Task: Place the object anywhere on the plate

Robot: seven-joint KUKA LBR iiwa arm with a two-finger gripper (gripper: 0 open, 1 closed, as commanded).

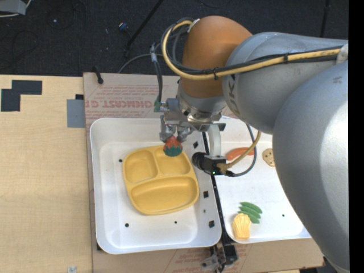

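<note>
A yellow divided plate (pixel 161 193) lies in the left white bin (pixel 108 209). My gripper (pixel 173 141) hangs over the plate's far right compartment. Between its fingertips sits a small red and green toy, like a strawberry (pixel 173 148), just above the plate's rim. The fingers are shut on it.
The right bin (pixel 273 209) holds a yellow corn toy (pixel 242 227), a green leafy piece (pixel 251 211), an orange carrot-like piece (pixel 239 152) and a small tan disc (pixel 268 157). The grey arm covers the upper right. A black cable (pixel 227 169) loops over the divider between the bins.
</note>
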